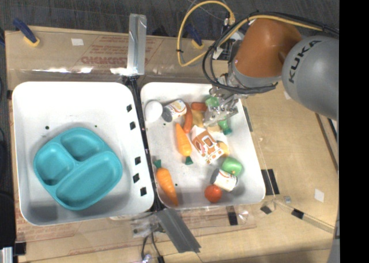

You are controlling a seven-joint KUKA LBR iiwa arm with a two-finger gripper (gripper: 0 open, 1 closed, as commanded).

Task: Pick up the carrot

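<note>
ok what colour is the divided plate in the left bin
Teal blue; the divided plate shows clearly in the camera view, lying in the left bin.

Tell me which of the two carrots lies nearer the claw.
The carrot in the middle of the right bin, beside the orange-and-white carton. The other carrot lies at the bin's near-left corner, farther from the claw.

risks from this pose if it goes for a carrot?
1. Two carrots: one mid-bin, one at the near-left corner. The target is ambiguous.
2. The gripper sits over clutter, so it may snag the orange-and-white carton instead.
3. The corner carrot hugs the right bin's wall, leaving little room.
</note>
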